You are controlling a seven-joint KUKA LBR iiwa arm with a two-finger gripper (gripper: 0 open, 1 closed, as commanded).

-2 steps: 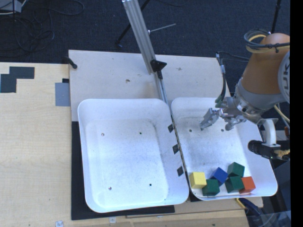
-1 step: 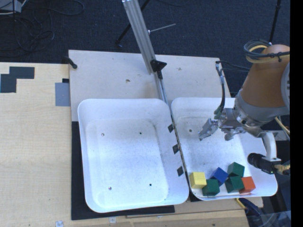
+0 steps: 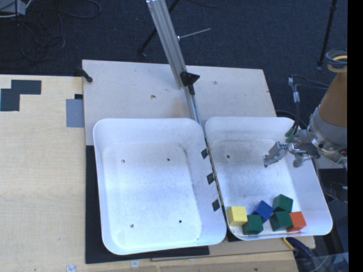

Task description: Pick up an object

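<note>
Hovering over the right-hand shallow white plastic bin [image 3: 249, 130], near its right wall, the grey two-finger metal gripper [image 3: 285, 154] has its fingers spread apart with nothing between them. Behind it, the orange-banded arm [image 3: 334, 103] enters from the right. Well apart from the gripper, in the bin's near corner, lies a cluster of small cubes: a yellow block [image 3: 237, 215], a blue block [image 3: 264, 209], three dark green blocks [image 3: 282, 202] [image 3: 253, 224] [image 3: 279, 220] and an orange-red block [image 3: 296, 221]. Beside it sits the left-hand white bin [image 3: 108, 152]; a slanted aluminium rail [image 3: 168, 41] rises behind both
</note>
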